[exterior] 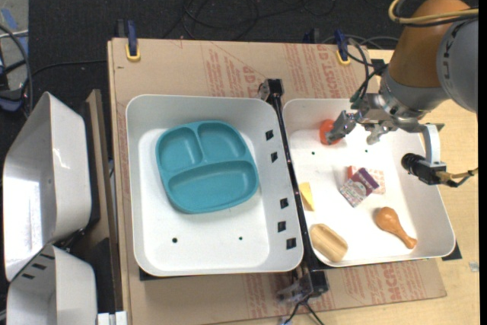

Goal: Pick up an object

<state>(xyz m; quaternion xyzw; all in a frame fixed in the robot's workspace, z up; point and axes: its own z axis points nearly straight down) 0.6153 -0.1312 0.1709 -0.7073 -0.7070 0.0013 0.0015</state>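
Red printed lettering, too blurred to read, covers the cardboard sheet (228, 61).

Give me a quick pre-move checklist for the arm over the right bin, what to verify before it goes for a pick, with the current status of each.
1. Hand is over the right bin: ok.
2. A target lies close: the red-orange object sits just beside the hand: ok.
3. Nothing held already: no object seen between its fingers: ok.
4. Target stands apart from neighbours: the small packet, drumstick toy, bread-like piece and yellow wedge lie well away: ok.
5. Hand centred over the target: it looks offset to one side: not ok.
6. Target's shape and grasp axis: partly hidden by the hand: cannot tell.
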